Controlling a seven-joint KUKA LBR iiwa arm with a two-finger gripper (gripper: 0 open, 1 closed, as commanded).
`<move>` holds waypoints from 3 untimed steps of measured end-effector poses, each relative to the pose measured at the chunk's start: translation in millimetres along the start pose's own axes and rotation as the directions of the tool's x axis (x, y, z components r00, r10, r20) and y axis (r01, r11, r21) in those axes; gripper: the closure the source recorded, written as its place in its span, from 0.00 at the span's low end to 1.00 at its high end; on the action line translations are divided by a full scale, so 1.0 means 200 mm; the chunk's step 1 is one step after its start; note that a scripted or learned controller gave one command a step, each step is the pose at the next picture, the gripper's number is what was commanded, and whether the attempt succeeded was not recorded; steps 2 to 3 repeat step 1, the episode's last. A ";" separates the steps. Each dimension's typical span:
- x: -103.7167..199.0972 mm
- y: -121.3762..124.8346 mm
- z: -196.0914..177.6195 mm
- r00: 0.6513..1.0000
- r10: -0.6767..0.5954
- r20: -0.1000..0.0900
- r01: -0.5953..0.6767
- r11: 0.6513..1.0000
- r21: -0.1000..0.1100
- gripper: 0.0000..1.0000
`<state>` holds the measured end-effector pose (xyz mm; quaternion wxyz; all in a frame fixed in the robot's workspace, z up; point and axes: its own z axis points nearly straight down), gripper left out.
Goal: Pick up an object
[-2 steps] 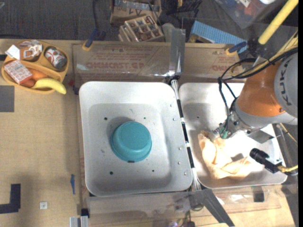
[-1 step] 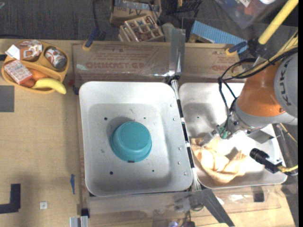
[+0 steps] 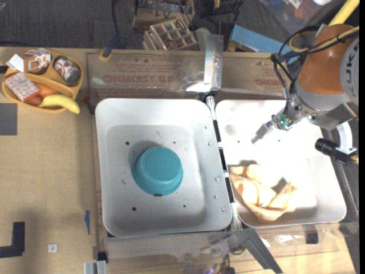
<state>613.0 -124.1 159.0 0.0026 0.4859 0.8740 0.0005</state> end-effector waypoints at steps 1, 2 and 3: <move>0.14 -0.37 0.16 0.997 -0.077 -0.003 0.077 0.997 0.002 0.00; 0.14 -0.37 0.16 0.997 -0.077 -0.003 0.077 0.997 0.002 0.00; 0.14 -0.37 0.16 0.997 -0.077 -0.003 0.077 0.997 0.002 0.00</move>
